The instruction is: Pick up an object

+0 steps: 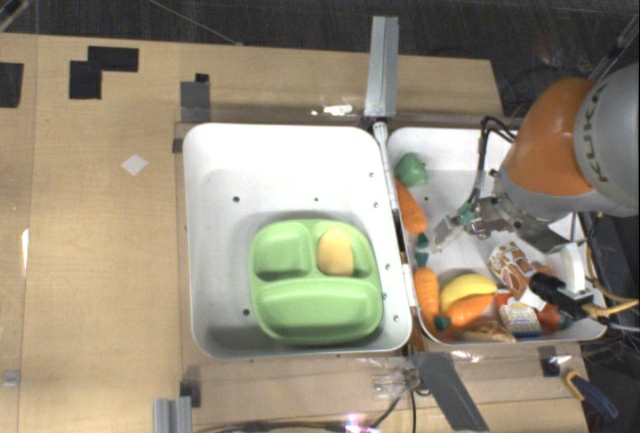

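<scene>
My gripper (452, 226) hangs low in the right bin (450, 156), under the grey and orange wrist, with teal-tipped fingers (466, 213) spread and nothing between them. Just left of it lies an orange carrot (410, 208) along the bin's left wall, with a green round piece (410, 169) above it. Nearer the front lie a second carrot (427, 293), a yellow banana (468, 290) and several small packaged items (515, 266).
The left bin (220, 181) holds a green divided tray (312, 281) with a yellow round object (337, 252) in its upper right compartment. A metal post (381, 71) stands between the bins at the back. Cables run along the right edge.
</scene>
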Motion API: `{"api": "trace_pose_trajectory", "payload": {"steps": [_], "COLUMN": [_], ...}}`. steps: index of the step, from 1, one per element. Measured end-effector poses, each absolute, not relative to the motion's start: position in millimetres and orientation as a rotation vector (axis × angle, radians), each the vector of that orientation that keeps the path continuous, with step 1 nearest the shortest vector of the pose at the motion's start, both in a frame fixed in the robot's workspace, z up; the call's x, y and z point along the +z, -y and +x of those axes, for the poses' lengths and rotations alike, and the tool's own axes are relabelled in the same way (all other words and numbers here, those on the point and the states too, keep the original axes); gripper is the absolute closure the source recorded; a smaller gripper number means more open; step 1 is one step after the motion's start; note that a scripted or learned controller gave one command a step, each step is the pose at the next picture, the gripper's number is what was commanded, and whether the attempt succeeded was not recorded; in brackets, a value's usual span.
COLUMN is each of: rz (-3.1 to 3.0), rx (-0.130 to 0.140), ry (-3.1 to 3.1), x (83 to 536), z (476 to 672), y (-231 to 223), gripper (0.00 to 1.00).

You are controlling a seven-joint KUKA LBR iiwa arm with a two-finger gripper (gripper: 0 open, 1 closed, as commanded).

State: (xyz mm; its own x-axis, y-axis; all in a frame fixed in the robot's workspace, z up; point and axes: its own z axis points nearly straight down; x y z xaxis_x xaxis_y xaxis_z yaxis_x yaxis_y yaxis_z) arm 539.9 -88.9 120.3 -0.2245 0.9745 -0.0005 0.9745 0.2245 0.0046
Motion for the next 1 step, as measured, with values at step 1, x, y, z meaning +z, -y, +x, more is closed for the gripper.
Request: {"api": "trace_pose_trajectory", "payload": {"steps": [1], "rz": [1.918], "rx": [0.015], "ry": [-2.471], "x": [91.7], "z": [577.8], "y": [91.4], "gripper": [0.00]}}
